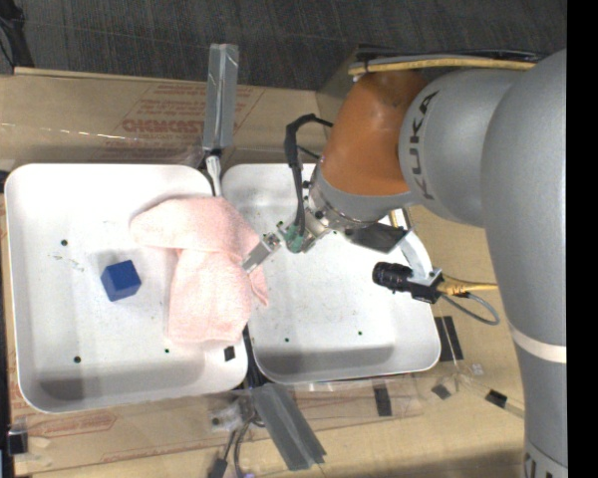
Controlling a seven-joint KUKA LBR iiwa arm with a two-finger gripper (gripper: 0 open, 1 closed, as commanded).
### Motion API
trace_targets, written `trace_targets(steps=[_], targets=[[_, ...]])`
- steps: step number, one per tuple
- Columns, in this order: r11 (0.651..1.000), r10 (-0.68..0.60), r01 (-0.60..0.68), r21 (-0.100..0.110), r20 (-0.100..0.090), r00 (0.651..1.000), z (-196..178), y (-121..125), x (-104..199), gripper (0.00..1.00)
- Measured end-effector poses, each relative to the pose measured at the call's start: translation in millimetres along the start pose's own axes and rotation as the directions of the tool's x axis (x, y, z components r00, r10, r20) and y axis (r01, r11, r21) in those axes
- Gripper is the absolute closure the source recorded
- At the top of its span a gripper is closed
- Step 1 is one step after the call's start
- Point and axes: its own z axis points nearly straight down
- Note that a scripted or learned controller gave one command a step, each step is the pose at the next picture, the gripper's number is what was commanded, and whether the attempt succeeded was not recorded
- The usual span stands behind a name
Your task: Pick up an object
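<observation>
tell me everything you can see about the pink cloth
The pink cloth looks like soft terry towelling, pale pink, crumpled and folded over itself instead of spread flat. It lies in the left bin, on that bin's right side, and its right edge drapes over the divide between the two bins. The gripper is at that right edge, one finger tip against the fabric, though a firm hold cannot be made out. The blue block sits apart to its left, not touching it.
</observation>
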Motion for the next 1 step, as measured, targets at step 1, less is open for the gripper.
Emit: trace_targets(steps=[1], targets=[[1.000, 0.000, 0.000, 0.000, 0.000, 1.000, 0.0, -0.1, -0.1, 0.00]])
